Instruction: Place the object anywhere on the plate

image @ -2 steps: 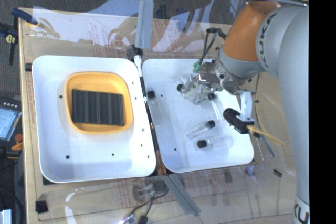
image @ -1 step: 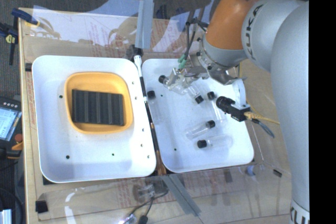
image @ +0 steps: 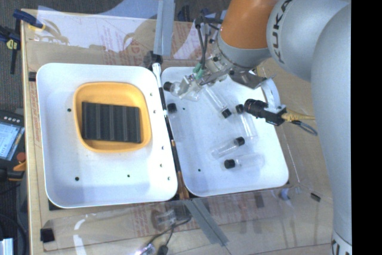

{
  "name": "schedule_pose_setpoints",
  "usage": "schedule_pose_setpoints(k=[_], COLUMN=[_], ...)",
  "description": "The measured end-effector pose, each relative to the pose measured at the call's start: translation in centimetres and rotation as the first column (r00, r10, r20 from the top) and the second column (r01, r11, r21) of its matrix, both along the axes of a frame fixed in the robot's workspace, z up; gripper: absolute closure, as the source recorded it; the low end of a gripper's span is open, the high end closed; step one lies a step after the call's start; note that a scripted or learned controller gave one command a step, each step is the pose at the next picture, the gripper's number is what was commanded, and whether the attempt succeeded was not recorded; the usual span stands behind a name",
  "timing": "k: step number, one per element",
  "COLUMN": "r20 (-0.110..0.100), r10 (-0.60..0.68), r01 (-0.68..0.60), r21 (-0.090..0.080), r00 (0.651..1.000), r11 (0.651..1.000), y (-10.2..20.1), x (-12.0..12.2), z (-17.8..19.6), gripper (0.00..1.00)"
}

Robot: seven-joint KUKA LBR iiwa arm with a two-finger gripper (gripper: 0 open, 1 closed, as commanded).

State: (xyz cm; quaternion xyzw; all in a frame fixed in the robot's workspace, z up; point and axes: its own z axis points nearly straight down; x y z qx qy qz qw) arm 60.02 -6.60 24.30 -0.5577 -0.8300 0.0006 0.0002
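Clearly the step in hand is the pick; the gripper [image: 200, 77] sits low at the far left corner of the right bin [image: 271, 173], among clear vials with black caps, and whether it is released or clenched I cannot tell, since the wrist hides that end. One vial [image: 185, 89] lies just beside the gripper, near the bin's far wall; others lie apart toward the middle, such as a capped vial [image: 230, 146] and another [image: 242, 162] near the front; which of them is the object to move I cannot say for certain, though the nearest is my guess. The plate [image: 110, 92], yellow with a dark ribbed insert [image: 112, 122], rests in the left bin [image: 59, 182], well apart from the vials. To do this well, I judge, the gripper should close across the vial's narrow width; round glass rolls; lift straight before crossing the ridge between bins.
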Motion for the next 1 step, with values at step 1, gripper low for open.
schedule_pose_setpoints(k=[1], r20=[0.0], r10=[-0.001], r01=[0.001], r21=[0.0], r00=[1.0], r11=[1.0], y=[-0.03], x=[0.0], z=[0.01], gripper=[0.0])
